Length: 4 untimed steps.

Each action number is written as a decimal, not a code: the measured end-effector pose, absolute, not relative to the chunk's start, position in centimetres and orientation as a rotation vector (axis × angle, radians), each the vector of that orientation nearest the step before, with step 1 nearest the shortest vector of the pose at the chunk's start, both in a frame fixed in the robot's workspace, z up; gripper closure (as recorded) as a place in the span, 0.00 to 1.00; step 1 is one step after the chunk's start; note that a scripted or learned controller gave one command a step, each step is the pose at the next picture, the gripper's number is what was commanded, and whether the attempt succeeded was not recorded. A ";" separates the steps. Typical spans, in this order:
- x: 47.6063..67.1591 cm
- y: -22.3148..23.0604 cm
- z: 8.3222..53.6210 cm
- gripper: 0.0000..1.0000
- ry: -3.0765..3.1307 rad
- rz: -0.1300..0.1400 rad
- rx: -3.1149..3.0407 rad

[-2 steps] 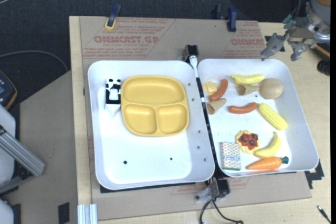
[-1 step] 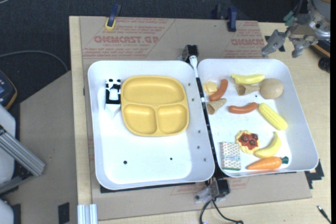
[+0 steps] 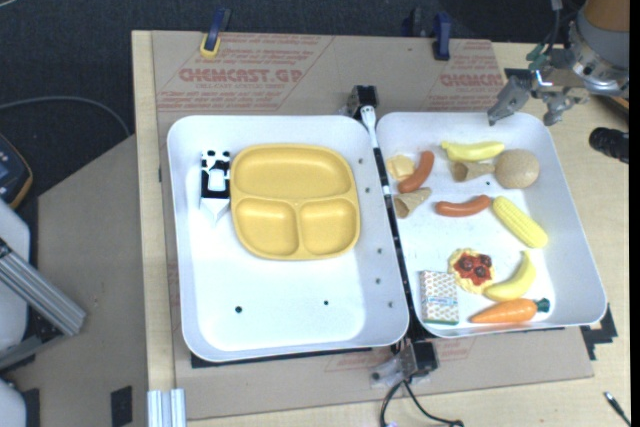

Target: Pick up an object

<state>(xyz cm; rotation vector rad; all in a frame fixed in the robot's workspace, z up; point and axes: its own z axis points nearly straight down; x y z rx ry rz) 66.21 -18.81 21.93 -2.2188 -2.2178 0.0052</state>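
- Camera view: the gripper (image 3: 524,103) hangs over the far right corner of the right bin (image 3: 585,260), near its back rim, with its two fingers spread apart and nothing between them.
- The grey arm (image 3: 600,35) comes in from the upper right, with the orange band just visible at the edge.
- The right bin holds the toy food, all of it lying on the bin floor and apart from the gripper.
- Nearest the gripper are a yellow banana (image 3: 472,151) and a round tan potato (image 3: 516,168), side by side along the back of the bin.
- Left of them lie a red sausage (image 3: 417,171) and a pale cheese wedge (image 3: 401,165) (the two seem to touch).
- Mid-bin there is a second sausage (image 3: 462,207), and just right of it a corn cob (image 3: 520,221).
- Toward the front sit a small pizza piece (image 3: 472,267), another banana (image 3: 513,279), an orange carrot (image 3: 505,312) and a patterned cracker packet (image 3: 438,297).
- The left bin (image 3: 200,305) carries a yellow divided plate (image 3: 295,199), three compartments, with a small black-and-white item (image 3: 214,177) just left of it.
- Both bins rest on a cardboard sheet (image 3: 300,65) held by clamps at its far edge.
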 end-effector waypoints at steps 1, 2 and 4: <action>66.2 -17.9 16.1 0.00 -2.219 0.004 -2.217; 65.9 -18.6 10.7 0.00 -2.219 -0.005 -2.219; 66.0 -18.5 9.6 1.00 -2.224 0.004 -2.217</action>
